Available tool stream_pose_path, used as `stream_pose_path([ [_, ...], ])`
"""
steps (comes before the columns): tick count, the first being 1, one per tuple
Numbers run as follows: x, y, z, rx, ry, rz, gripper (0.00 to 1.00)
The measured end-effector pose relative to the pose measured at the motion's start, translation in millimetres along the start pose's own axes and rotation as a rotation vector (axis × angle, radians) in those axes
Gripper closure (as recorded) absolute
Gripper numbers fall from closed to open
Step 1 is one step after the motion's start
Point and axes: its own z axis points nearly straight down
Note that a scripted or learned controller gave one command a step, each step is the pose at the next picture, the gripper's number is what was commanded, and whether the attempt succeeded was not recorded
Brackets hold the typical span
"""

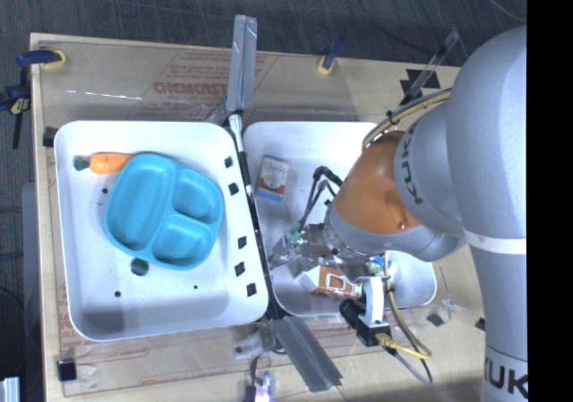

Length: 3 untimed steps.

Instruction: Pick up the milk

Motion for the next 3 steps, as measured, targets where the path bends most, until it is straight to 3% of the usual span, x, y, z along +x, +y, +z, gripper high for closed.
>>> stream_pose_path([
  [1,-46.6,3.5,-45.2,0.003,0.005,-0.095,0.0],
  [2,-6.1,0.0,0.4,0.0,0.0,-0.206,0.0],
  [3,-63.9,5.7,-144.5,0.001,0.004,-0.256,0.0],
])
